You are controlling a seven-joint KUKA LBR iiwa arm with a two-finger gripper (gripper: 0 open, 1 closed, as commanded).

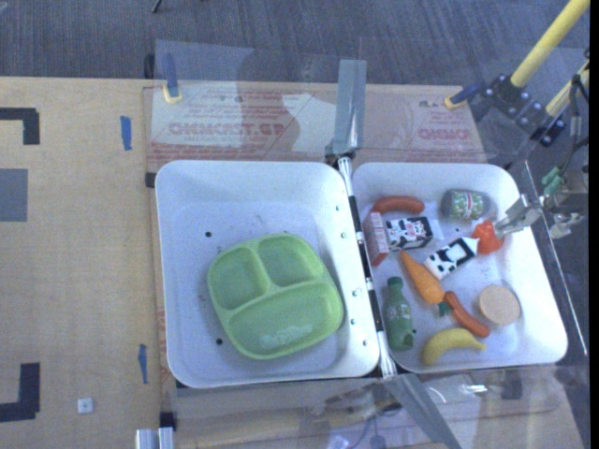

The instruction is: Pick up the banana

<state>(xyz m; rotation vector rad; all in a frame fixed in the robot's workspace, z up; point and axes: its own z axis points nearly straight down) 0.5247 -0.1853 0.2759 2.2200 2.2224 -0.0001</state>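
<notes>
The yellow banana point(452, 345) lies flat near the front edge of the right bin point(552, 330), curved, with its tip pointing right. The gripper point(521, 217) shows as a grey metal piece over the right bin's far right rim, beside a red-orange pepper point(485, 238). It stands well behind the banana and to its right, apart from it. Nothing shows held in it.
Around the banana lie a green bottle point(398, 314), a small orange-red chili point(466, 314), a tan disc point(498, 304), a carrot point(422, 279), a cow-patterned block point(450, 256), a milk carton point(399, 234), a red sausage point(399, 203) and a green can point(465, 204). The left bin point(187, 204) holds a green divided plate point(273, 295).
</notes>
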